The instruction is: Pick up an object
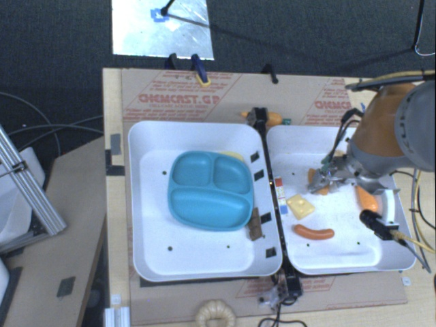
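Several small toy foods lie in the right bin (pixel 340 257): a yellow cheese wedge (pixel 300 206) near the divider, a sausage (pixel 313 233) just below it, a carrot (pixel 366 198) toward the right wall, and a small orange piece (pixel 318 181) directly under the gripper (pixel 330 176). Whether the orange piece sits between the fingers cannot be told from this angle, nor whether the jaws are spread or pressed together. The left bin (pixel 153 251) holds a blue divided plate (pixel 210 189), with a yellow item (pixel 234 156) peeking from behind its upper edge and a small brown object (pixel 255 227) by its lower right corner. Both bins rest on a cardboard sheet (pixel 177 94) printed in red, laid over a bench on dark carpet (pixel 54 39); a shiny metal square (pixel 162 19) lies beyond. The grey arm (pixel 402 125), orange band above the wrist, reaches in from the right and bends down over the right bin's upper middle.
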Robot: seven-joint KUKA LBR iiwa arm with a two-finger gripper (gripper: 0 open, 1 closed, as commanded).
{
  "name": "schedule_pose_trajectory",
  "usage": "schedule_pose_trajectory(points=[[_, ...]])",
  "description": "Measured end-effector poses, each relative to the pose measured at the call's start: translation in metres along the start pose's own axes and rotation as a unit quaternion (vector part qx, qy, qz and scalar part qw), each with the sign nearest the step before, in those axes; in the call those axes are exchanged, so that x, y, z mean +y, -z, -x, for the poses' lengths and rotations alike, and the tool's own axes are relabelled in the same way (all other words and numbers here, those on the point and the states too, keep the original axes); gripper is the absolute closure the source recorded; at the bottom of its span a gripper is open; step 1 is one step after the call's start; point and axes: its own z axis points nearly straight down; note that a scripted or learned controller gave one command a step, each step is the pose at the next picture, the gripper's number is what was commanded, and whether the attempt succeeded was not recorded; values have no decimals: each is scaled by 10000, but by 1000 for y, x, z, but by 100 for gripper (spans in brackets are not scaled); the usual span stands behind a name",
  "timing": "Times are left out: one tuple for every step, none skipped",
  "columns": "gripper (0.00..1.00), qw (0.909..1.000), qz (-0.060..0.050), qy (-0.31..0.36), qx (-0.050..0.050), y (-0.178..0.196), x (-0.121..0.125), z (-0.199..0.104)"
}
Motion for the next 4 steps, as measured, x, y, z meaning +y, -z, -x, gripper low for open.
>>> schedule_pose_trajectory(points=[[100, 10000, 7, 24, 0, 54, 6, -9], [100, 10000, 22, 23, -6, 115, 10, -1], [100, 10000, 1, 26, 0, 130, 11, -2], [100, 10000, 0, 42, 4, 121, 28, -51]])
